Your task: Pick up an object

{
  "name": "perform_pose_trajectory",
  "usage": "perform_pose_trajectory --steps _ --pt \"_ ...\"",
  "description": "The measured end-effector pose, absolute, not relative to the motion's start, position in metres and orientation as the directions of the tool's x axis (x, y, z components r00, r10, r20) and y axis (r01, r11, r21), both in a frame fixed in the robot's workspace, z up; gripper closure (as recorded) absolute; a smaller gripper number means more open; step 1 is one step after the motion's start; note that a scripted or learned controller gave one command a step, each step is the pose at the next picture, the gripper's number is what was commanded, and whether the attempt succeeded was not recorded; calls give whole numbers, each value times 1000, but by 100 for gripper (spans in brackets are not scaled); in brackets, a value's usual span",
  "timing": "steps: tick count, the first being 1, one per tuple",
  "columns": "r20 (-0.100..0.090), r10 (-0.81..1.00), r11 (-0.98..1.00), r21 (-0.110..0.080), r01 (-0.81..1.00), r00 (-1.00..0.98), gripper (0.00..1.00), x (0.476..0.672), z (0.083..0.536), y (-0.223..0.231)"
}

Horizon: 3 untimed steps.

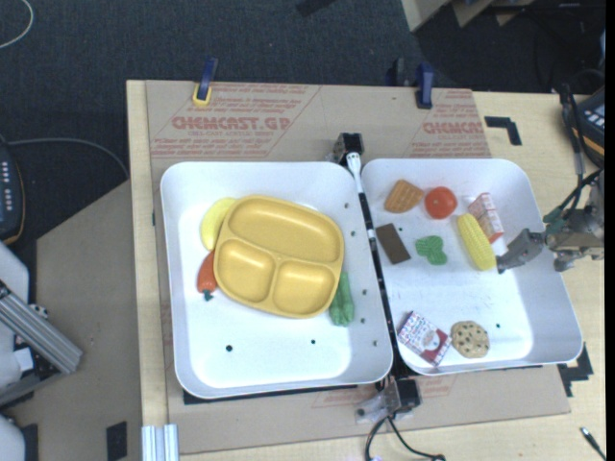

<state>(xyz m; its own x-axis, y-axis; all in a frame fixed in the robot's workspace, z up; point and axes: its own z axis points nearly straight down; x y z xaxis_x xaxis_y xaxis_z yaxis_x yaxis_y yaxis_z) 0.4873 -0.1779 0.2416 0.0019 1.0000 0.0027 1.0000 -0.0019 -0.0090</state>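
Where gripper (pixel 512 254) hovers: ribbed yellow corn (pixel 476 241).

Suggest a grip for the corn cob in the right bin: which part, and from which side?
Grip the corn cob across its narrow middle, coming from above. It lies flat on the right bin floor, long axis running up-down in the view, so closing across the width looks safest. Watch the pink-and-white packet touching its upper right; the green piece on the left sits apart. The gripper is already just right of it.

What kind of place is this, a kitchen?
Probably a robot test bench, not a kitchen: two white bins clamped to a board, toy food like a corn cob and cookie, and a gripper.
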Motion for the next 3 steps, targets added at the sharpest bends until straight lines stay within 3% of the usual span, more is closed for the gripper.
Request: perform_pose_trajectory --steps 1,3 --pt "0 1000 0 0 1000 0 0 489 246 -178" --pt "3 1000 0 -6 1000 0 0 477 145 -172"
